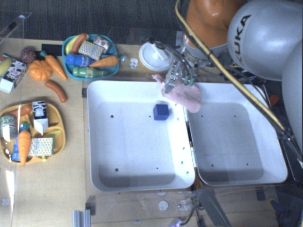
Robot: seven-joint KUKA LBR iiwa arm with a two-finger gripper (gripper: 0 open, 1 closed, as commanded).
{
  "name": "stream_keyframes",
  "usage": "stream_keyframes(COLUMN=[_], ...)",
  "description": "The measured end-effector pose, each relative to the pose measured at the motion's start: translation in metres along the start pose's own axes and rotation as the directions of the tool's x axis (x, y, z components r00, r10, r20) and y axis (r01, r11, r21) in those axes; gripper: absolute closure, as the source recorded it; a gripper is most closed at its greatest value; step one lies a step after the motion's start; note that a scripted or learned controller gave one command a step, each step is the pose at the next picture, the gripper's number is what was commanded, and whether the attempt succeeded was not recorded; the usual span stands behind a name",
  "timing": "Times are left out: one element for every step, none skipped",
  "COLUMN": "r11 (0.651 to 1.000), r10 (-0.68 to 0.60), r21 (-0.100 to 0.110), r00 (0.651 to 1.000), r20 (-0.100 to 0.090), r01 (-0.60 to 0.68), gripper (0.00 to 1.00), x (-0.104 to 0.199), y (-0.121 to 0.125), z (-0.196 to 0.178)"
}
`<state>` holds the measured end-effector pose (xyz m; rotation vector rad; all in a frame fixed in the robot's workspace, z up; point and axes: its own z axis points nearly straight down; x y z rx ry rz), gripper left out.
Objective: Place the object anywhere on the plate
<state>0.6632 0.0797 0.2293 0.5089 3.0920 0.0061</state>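
Blue cube (pixel 161 111) in smooth white bin (pixel 123 174)

Blue cube (pixel 161 111) in left bin (pixel 102 141)

**Counting What Is on the Bench**

There are two white bins, a left bin (pixel 137 141) and a right bin (pixel 239 145). One blue block (pixel 161 111) sits in the left bin. One pink plate (pixel 185 96) lies across the top where the bins meet. There is one arm (pixel 265 30) with one gripper (pixel 179 79). One blue bowl (pixel 90 56) and one yellow tray (pixel 56 126) hold toy food. Two loose carrots (pixel 57 66) lie by the bowl. One white cup (pixel 155 56) stands behind the bins.
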Motion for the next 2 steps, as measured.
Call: stream_keyframes(r11=[0.948,0.948], r10=[-0.319,-0.318], r21=[-0.001,-0.001], r00=[0.948,0.948], r20=[0.0,0.0], r01=[0.319,0.318], gripper=[1.0,0.0], x=[0.0189,0.0188], y=[0.0485,0.0484], z=[0.0009,0.0008])
